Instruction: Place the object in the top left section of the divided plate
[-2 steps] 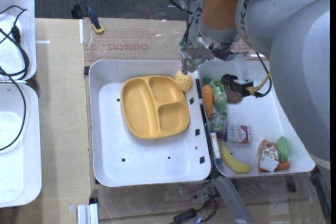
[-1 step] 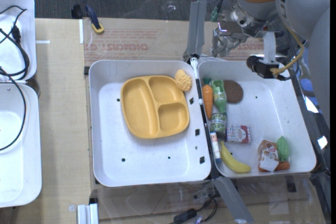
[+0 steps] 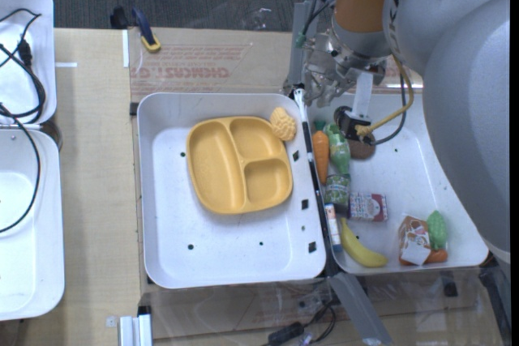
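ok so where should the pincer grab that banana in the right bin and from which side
Probably take the banana across its thick middle, coming straight down from above. It lies flat on the right bin floor, curved, one end beside the bin's left wall, so closing across its narrow width near the middle looks steadiest. The milk carton sits just above it, leaving limited room there.

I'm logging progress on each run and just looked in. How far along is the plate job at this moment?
Not finished. The yellow divided plate sits in the left bin, and none of its sections holds anything. A yellow corn piece rests against the plate's upper right edge, outside the sections. The gripper hangs over the top of the right bin, above the carrot and other food. Still left: getting an object into the top left section.
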